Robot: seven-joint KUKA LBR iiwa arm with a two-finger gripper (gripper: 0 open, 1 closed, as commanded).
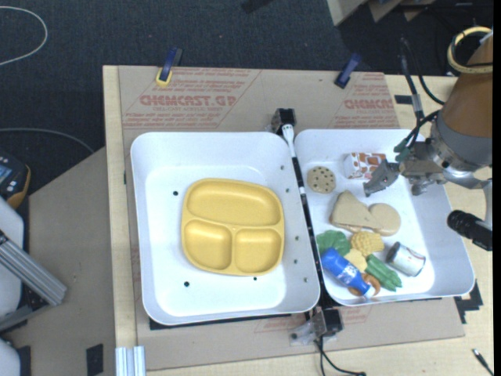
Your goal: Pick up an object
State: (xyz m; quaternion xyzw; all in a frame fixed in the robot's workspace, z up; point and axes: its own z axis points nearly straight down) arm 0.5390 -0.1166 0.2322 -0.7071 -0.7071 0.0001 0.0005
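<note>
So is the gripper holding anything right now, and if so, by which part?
Nothing shows between its fingers. The gripper hovers over the right bin, beside the red-and-white packet, above the tan slice.

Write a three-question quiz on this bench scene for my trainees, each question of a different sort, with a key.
1. True or false: the yellow tray lies in the left bin.
2. Which lies nearest the hand?
A. the cookie
B. the blue bottle
C. the red-and-white packet
3. Fill in: the yellow tray has ___ compartments.

Key: 1 true; 2 C; 3 three.
</note>
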